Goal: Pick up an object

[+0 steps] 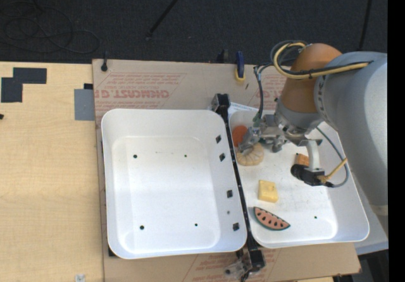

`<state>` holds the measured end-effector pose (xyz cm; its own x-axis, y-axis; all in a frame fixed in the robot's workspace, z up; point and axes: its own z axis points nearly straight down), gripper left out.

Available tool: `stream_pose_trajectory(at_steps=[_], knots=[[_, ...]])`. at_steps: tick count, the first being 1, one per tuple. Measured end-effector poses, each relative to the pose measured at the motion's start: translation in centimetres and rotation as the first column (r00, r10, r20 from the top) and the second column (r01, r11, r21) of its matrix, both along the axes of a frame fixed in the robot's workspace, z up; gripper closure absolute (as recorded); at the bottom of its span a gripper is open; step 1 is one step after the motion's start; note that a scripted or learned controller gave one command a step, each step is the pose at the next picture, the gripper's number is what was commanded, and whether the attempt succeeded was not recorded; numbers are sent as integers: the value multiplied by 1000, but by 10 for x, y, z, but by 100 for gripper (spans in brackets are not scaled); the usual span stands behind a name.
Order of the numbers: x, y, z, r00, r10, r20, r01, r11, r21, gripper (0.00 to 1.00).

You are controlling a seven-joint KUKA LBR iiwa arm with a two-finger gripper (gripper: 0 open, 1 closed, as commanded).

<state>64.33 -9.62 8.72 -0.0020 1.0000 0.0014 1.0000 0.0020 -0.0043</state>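
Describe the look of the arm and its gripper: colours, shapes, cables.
The arm is bulky, rounded and light grey, with a glossy orange band above the wrist. Yellow and black cables loop over that band, and another thin cable curls beside a small black part. The gripper is a compact dark grey metal assembly.

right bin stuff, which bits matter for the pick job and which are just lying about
Job:
pincer
orange piece
tan piece
yellow block
watermelon slice
right bin

Lying about:
left bin
blue clamp
floor cables
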Motion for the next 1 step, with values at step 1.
stream_pose_trajectory(at_steps=[1], knots=[[0, -22, 0, 1000, -2, 2, 2, 1000, -2, 0]])
